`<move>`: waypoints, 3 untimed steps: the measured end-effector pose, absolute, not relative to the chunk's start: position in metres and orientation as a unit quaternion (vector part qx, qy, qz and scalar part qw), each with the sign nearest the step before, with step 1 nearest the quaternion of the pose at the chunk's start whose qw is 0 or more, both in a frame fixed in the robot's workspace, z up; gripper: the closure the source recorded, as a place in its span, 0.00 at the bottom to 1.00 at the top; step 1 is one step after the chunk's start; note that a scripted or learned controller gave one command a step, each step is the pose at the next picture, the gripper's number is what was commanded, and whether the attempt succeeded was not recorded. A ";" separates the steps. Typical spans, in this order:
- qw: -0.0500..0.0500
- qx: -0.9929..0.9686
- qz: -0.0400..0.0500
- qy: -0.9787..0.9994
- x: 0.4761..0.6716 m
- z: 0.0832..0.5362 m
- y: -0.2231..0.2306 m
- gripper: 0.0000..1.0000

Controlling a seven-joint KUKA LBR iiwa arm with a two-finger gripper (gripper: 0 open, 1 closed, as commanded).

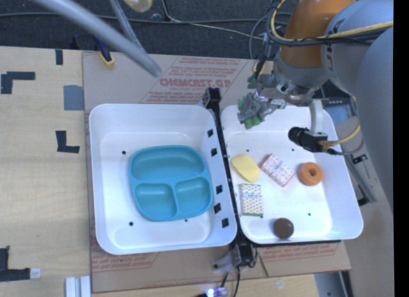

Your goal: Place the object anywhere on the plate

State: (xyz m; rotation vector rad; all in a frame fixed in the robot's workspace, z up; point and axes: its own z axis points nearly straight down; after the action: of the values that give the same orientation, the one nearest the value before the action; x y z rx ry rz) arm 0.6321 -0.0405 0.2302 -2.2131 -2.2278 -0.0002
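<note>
The blue plate [171,181], with three compartments, lies in the left bin [102,161] and has nothing on it. My gripper [257,109] hangs over the far left corner of the right bin [339,222], close to the divider between the bins. A small green thing [251,121] shows right at its tip, and I cannot make out whether it is gripped or lies below. On the right bin's floor lie a yellow lump [246,167], a pink-and-white packet [277,170], an orange ring [310,174], a green-and-white packet [251,200] and a brown round piece [283,228].
A black part [308,138] of the arm's cabling hangs over the right bin's middle. The divider [220,161] with black clips runs between the bins. A grey pole [83,18] crosses the top left above the bench.
</note>
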 end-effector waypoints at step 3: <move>0.001 -0.705 0.001 -0.709 0.636 0.211 0.111 1.00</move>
State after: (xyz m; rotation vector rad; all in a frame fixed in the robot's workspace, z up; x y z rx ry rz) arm 0.6364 0.1109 0.2113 -2.2130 -2.2271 0.0020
